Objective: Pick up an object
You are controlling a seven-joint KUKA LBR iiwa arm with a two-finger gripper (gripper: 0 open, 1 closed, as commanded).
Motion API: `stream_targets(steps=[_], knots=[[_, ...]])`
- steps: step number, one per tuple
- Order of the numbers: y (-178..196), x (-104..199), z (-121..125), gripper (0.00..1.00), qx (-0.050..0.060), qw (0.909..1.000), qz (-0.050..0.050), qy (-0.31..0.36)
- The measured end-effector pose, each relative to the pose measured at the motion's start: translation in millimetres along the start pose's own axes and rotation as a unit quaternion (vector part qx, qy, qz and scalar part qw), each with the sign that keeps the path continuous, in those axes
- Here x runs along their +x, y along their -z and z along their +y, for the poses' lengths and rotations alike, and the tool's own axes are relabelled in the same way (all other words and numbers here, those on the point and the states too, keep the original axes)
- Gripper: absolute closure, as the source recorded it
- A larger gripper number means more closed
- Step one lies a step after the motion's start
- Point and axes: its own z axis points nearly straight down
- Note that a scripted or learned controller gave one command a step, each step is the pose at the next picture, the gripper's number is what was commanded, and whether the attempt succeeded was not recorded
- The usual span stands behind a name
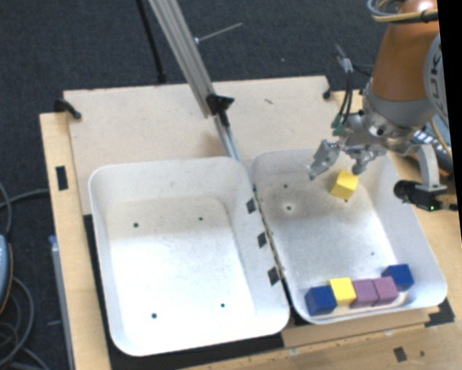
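The gripper (342, 160) hangs over the right bin (400, 228) with its fingers spread – nothing between them. A yellow block (345, 185) sits just below it (touching or not, I cannot tell), so the pick looks unfinished – closing and lifting remain

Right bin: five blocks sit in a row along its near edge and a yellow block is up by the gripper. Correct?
Not quite: the camera view shows four blocks along the right bin's near edge, not five: blue, yellow, purple, blue. The yellow block is by the gripper.
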Motion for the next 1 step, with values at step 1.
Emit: stream_targets(steps=[1], knots=[[20.4,-81.6,2.4,0.0,-0.001,1.0,-0.003,-0.003]])
